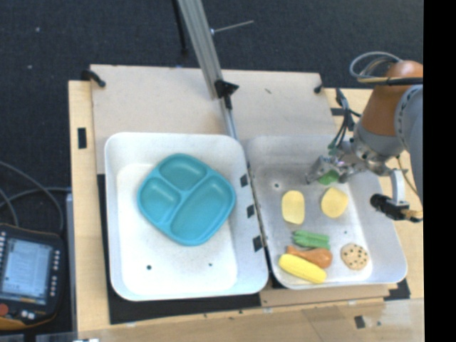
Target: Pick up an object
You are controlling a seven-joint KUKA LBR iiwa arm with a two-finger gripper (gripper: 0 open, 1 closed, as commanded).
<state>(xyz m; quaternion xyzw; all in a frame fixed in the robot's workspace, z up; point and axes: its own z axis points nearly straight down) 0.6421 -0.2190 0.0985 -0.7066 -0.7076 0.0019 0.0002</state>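
At the frame's right, the pincer (329, 172) is seen over a partly hidden green object (328, 179); its grip cannot be told.

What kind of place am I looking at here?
Probably a robotics test bench: a grey arm reaches over two white bins, one holding a blue divided plate, the other toy food such as a cookie.

The arm (399, 123) is a chunky grey thing with a rounded orange band (390, 105) above the wrist. A thin pale cable loops over the top of it, and darker wires run down toward the small metallic tool (329, 171), which looks grey with black bits.
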